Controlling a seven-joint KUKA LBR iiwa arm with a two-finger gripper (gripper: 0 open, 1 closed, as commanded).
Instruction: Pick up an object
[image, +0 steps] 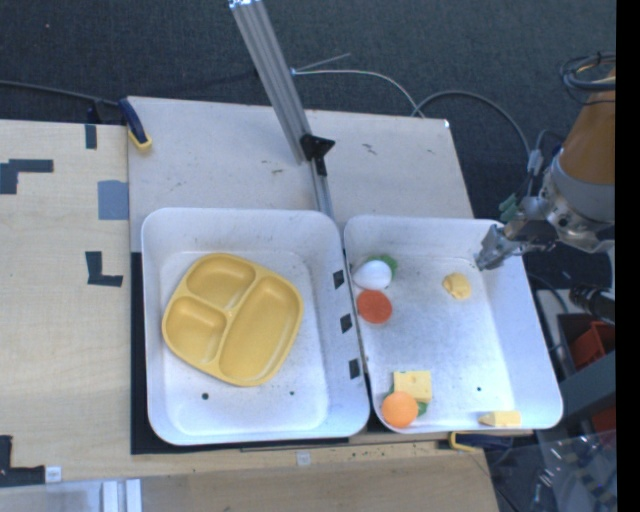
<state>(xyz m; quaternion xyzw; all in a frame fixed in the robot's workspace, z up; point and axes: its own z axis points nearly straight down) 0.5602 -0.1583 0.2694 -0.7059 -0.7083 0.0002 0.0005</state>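
The tool (487, 255), its opening impossible to tell, sits at the right bin's (520, 330) upper right rim, with the yellow lump (457, 286) nearest, just left and below.

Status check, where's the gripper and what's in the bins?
Gripper above right bin's far right rim. Nearest: small yellow piece, untouched. Yellow tray in left bin.
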